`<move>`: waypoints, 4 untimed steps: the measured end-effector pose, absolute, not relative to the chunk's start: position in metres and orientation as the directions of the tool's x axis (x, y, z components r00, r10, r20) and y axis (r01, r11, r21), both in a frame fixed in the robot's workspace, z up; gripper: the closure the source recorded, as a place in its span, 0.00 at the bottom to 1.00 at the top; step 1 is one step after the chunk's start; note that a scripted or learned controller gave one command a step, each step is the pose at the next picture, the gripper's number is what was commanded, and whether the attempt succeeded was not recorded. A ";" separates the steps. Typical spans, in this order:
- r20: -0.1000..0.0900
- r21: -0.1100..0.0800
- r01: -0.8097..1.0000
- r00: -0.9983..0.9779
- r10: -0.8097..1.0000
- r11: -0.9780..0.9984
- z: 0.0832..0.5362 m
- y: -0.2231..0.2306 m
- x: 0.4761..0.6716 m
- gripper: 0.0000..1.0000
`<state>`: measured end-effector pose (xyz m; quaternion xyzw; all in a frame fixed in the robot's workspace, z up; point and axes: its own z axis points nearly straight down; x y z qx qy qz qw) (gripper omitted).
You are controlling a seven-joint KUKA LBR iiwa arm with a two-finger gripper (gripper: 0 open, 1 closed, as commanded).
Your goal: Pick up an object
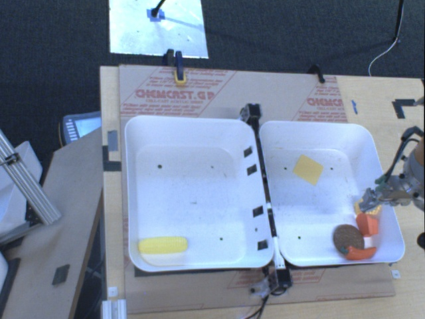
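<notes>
Your gripper (367,199) sits low at the right edge of the right bin (319,130), just above a small cluster of things packed into that bin's near right corner. How wide it stands, and whether anything is caught in it, cannot be told from this slanted view: the tip is small and blurred against the clutter. Right under it you have an orange block (368,224), with a sliver of yellow just above it, a brown round disc (345,236) beside it to the left, and an orange strip (360,252) lying along the bin's front wall. These pieces touch or nearly touch, so the likeliest target is the orange block. To do this well, centre over the block rather than over the seam between it and the disc, and come straight down, since the bin wall is close on the right and could deflect you. If the corner proves too crowded, the yellow square (308,169) lies flat and alone in the middle of the same bin, and a yellow oblong piece (163,245) rests in the left bin (186,128), well apart from everything.
</notes>
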<state>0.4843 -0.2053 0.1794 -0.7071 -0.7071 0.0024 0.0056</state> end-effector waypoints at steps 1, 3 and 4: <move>-0.004 0.008 1.000 -0.005 1.000 0.005 0.243 -0.207 0.488 1.00; -0.001 0.001 1.000 0.000 1.000 0.000 0.259 -0.208 0.486 1.00; -0.002 0.005 1.000 -0.005 1.000 0.005 0.273 -0.197 0.488 1.00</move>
